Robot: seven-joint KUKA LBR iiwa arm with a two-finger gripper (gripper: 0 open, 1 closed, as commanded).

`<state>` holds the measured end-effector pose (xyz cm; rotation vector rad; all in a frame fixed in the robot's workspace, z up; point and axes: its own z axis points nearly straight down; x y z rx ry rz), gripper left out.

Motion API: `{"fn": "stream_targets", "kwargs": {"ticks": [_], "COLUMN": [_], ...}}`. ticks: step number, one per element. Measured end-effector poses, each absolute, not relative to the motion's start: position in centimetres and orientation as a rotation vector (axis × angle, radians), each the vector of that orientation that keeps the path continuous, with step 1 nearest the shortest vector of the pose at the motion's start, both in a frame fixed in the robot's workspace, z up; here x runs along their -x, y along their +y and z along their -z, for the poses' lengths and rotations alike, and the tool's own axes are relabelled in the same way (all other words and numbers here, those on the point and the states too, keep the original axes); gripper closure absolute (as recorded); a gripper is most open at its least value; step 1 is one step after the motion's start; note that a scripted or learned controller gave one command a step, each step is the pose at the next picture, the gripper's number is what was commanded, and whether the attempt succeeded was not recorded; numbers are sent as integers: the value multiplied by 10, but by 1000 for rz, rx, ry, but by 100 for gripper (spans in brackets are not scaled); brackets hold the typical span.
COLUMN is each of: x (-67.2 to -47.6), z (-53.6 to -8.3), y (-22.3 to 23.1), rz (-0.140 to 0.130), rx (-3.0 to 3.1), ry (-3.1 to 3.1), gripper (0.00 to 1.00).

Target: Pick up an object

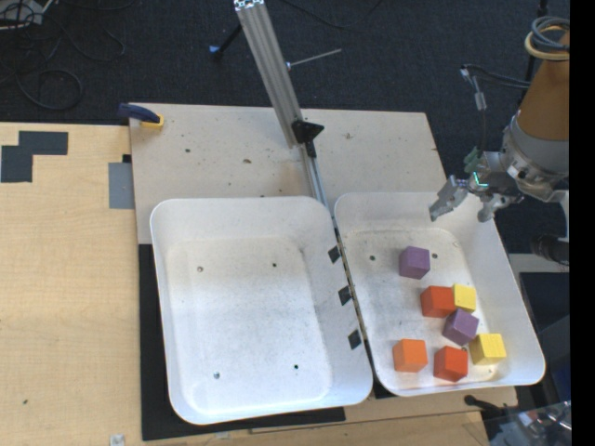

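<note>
Dark carpet surrounds the worktop [232, 156]. Inside the right bin [390, 212], the purple cube [415, 262] sits nearest the end effector [469, 201], which hangs released, holding nothing. It looks light, rigid; pinch opposite flat faces.

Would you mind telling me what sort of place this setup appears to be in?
Most likely a robotics lab test bench: a robot arm reaches over two white bins, coloured blocks lie in the right one, and loose cables trail across the dark floor.

A robotics lab: plywood worktop [372, 147], aluminium camera mast [274, 72], loose cables [56, 63] on dark carpet at upper left.
</note>
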<state>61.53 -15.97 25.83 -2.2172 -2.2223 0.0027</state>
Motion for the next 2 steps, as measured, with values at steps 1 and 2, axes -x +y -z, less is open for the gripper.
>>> {"fn": "stream_targets", "kwargs": {"ticks": [1,2], "x": [-620,-625], "z": [-213,-166], "y": [-158,-162], "rz": [-7,-7], "rx": [2216,2218], "ry": [-2219,-2216], "gripper": [0,0]}}
